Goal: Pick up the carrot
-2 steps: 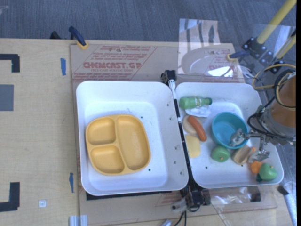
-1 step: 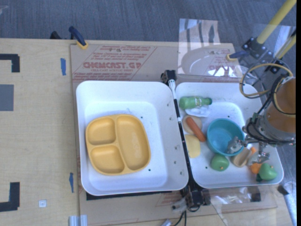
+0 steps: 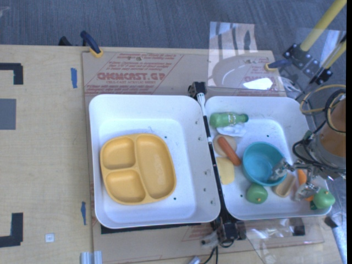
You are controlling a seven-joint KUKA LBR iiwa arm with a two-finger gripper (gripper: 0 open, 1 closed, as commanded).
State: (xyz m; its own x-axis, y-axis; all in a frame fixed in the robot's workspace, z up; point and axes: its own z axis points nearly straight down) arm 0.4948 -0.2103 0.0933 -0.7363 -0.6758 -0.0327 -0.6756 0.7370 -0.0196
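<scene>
Small orange carrot (image 3: 302, 177), near right bin's right edge.

**A robot test bench in a lab**

Two white bins (image 3: 147, 164) sit clamped on printed cardboard (image 3: 132, 73) atop a wooden bench (image 3: 38, 164) marked with black and blue tape. Plastic toy food fills one bin, a yellow divided plate (image 3: 137, 168) the other. Cables (image 3: 316, 153) and grey carpet (image 3: 137, 10) surround them.
</scene>
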